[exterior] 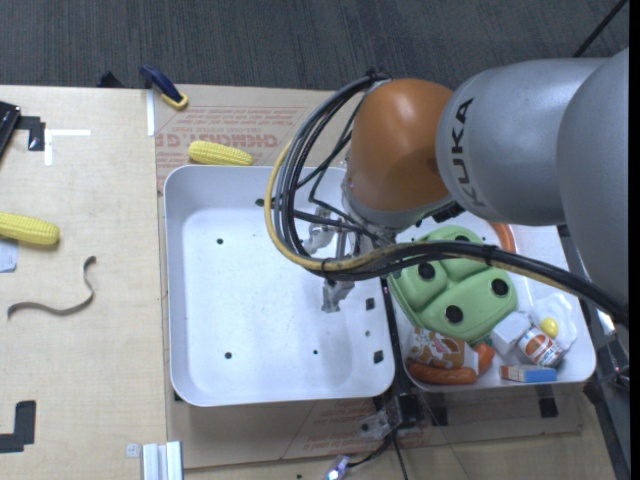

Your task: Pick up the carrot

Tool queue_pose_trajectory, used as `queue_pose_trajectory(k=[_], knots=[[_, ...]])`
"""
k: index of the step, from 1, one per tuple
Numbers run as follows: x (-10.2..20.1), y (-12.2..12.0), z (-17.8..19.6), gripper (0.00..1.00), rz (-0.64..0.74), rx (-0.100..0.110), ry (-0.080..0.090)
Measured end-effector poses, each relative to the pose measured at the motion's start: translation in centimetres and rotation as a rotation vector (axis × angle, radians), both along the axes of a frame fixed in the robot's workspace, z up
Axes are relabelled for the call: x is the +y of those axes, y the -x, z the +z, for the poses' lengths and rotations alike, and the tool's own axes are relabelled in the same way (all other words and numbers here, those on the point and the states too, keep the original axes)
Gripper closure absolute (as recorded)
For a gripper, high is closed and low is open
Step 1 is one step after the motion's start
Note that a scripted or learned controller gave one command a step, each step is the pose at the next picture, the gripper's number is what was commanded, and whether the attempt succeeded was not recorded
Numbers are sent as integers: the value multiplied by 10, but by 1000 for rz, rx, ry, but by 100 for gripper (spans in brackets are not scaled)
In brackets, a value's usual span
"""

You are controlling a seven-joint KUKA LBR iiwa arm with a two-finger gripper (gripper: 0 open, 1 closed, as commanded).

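Your carrot point(506, 238) lies in the right bin point(580, 363), mostly hidden behind the green toy point(455, 286). The end effector point(331, 298) hangs over the left bin point(200, 268); its state I cannot tell. Expect something light, rigid, smooth (probably plastic); grip across mid-length.

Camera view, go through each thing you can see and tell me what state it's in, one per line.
Gripper: low over the left bin, nothing visibly held.
Left bin: sitting flat on the bench.
Right bin: crowded with toys.
Green toy: resting on top of the pile in the right bin.
Corn cob: lying on the cardboard behind the left bin.
Second corn cob: lying on the bench, far left.
Carrot: can't pick it out for certain.
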State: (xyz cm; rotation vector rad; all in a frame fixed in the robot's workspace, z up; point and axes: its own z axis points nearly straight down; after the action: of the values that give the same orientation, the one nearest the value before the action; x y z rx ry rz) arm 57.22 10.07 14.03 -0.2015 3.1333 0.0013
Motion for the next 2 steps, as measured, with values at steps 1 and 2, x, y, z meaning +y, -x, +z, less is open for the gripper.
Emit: queue_pose_trajectory(k=[1,2], knots=[[42,-4,-48,0,47,-1,1],[95,54,-48,0,168,0,1]])
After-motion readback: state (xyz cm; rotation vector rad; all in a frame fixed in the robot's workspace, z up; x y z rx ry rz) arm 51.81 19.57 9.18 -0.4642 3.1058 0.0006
